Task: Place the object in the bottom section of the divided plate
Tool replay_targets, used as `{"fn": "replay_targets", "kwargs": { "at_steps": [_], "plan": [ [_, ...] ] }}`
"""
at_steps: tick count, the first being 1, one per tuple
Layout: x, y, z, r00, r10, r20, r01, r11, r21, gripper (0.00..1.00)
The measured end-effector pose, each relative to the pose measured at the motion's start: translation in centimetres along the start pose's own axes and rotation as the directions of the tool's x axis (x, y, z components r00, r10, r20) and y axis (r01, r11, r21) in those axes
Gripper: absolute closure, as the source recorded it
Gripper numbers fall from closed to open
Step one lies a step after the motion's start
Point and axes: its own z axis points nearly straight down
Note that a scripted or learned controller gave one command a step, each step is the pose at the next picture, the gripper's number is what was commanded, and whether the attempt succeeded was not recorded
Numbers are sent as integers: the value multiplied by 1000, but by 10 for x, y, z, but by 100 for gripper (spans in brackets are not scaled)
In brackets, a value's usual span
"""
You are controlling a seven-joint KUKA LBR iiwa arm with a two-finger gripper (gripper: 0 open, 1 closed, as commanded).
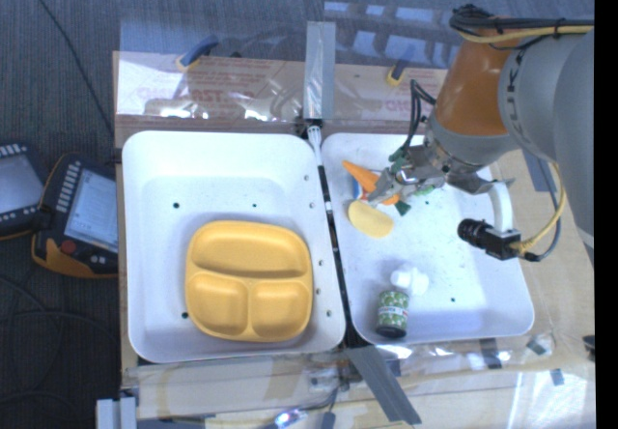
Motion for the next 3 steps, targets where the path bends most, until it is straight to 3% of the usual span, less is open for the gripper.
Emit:
{"fn": "replay_targets", "kwargs": {
  "at_steps": [1,2,3],
  "plan": [
    [28,-83,1,984,-176,-4,176,984,0,100],
    [113,-45,0,980,-197,-3,197,980,-1,100],
    [113,-45,0,981,-196,-3,196,981,-1,0]
  ]
}}
